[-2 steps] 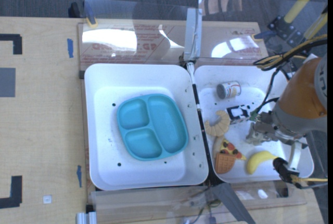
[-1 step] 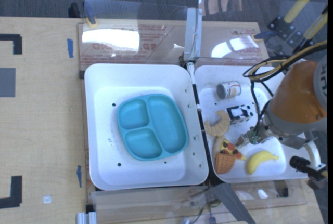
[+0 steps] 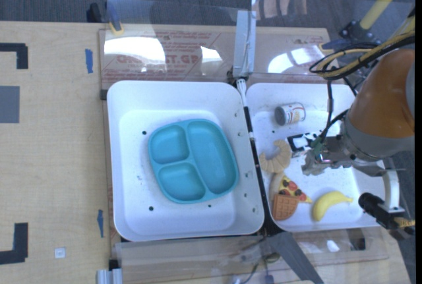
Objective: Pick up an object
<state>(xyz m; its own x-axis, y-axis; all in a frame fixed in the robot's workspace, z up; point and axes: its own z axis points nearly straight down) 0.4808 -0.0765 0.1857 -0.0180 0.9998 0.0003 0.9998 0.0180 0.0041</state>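
The right bin [image 3: 343, 93] carries the candidates. A yellow banana [image 3: 330, 203] lies near its front wall, curved, on the bin floor. Left of it, a pizza slice toy [image 3: 287, 199] with red and dark toppings rests near the bin's front-left corner. Just above that, a tan, flat, irregular piece [image 3: 275, 158] lies near the left wall. Toward the back sits a small can [image 3: 289, 114] on its side, grey end facing left.

My gripper [image 3: 315, 159] hangs over the middle of this bin, between the can and the banana, just right of the tan piece. Fingers: cannot tell how far apart they stand; the wrist hardware and cables blur them. Nothing visible between them.

The left bin [image 3: 125, 144] holds a blue three-compartment plate [image 3: 192, 159], set at a slant. Both bins sit on the bench [image 3: 53, 144].
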